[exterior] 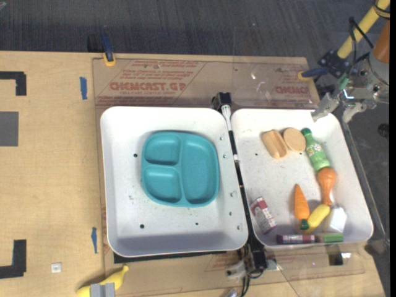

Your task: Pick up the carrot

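Hovering before the approach: my gripper (339, 104), its grasp state indiscernible, sits at the bin's far corner; the carrot (300, 203) lies well below-left of it, requiring descent.

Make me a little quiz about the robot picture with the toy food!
1. True or false: the carrot lies in the right bin.
2. What sits in the left bin? A) a red cup B) a teal divided plate C) a banana
3. Fill in: the gripper is over the right bin's far ______ corner.

Key: 1 true. 2 B. 3 right.
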You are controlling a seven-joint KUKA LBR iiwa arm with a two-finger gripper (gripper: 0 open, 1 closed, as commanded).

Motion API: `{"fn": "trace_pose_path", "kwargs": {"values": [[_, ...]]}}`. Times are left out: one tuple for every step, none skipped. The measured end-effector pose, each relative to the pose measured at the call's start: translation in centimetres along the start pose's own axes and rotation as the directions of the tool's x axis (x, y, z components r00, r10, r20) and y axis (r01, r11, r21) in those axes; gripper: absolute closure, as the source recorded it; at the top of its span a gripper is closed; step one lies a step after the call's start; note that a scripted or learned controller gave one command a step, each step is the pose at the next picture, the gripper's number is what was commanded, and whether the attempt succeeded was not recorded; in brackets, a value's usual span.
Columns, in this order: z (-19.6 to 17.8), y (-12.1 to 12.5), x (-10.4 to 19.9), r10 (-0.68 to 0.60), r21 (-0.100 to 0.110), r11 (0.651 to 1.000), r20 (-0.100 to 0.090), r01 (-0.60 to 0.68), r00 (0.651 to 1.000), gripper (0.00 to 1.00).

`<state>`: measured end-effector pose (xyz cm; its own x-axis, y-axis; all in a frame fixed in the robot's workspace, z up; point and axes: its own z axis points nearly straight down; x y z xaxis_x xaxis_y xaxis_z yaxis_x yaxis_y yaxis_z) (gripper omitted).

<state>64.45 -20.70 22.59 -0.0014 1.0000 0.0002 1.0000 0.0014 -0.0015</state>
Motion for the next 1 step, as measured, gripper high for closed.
{"fn": "trace_pose_path", "kwargs": {"values": [[11.22, -10.74, -1.19, -0.102, 0.010, 0.995, -0.013, 0.103, 0.995, 0.00]]}}
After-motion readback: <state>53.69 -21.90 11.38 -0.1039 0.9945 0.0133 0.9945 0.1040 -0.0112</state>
